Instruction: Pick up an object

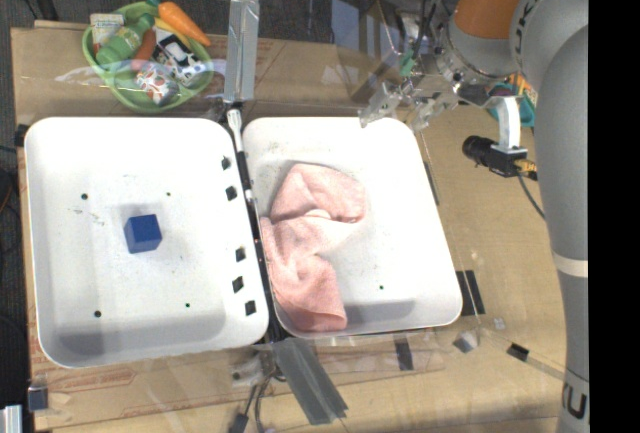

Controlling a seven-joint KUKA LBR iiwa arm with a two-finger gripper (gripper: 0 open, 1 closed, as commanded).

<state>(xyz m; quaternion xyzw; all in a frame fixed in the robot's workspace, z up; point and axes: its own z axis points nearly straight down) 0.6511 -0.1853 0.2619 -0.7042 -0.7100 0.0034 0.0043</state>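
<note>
A crumpled pink cloth [308, 246] lies in the right bin [420, 221], spread from its middle toward the near left corner. A small blue cube [143, 232] sits in the left bin [60, 181], left of centre. My gripper [398, 109] hangs over the far rim of the right bin, up and to the right of the cloth. It is open, and nothing shows between its fingers.
A green bowl [130, 96] holding a toy carrot and other small items stands on the bench beyond the left bin. A grey divider bar [241, 41] runs back from between the bins. The arm's grey body [560, 121] fills the right side.
</note>
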